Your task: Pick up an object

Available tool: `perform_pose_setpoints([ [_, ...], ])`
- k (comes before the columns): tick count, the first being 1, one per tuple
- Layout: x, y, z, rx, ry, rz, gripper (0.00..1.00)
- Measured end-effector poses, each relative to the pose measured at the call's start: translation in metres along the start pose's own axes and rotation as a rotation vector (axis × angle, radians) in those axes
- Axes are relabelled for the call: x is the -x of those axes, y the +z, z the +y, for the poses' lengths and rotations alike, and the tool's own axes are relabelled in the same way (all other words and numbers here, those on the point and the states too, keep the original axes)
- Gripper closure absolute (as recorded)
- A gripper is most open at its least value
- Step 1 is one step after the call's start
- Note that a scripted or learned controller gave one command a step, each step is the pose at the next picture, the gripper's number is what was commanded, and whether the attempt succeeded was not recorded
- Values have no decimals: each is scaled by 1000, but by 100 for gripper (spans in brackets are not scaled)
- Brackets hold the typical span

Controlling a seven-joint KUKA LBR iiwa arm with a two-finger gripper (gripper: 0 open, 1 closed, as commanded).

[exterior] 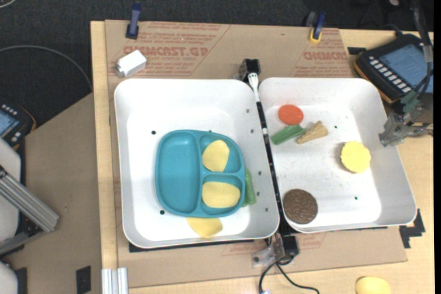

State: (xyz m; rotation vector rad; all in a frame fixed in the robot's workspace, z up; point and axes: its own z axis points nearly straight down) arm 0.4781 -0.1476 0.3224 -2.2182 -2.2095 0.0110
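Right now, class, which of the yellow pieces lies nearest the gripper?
The round yellow disc in the right bin, close to the gripper at that bin's right edge. The other yellow pieces sit far off, in or beside the blue tray in the left bin.

I see a brown cardboard sheet [207, 55] under both bins, pinned at its far edge by two blue clamps [134, 18]. A small white block [131, 63] lies on it near the left clamp. A handheld pendant [394, 71] sits at far right.
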Motion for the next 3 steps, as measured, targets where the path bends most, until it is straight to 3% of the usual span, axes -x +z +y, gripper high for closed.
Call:
perform_pose_setpoints([
  [1, 81, 104, 18, 3, 3, -2, 100],
  [2, 41, -9, 53, 28, -11, -7, 100],
  [3, 77, 62, 108, 17, -4, -6, 100],
])
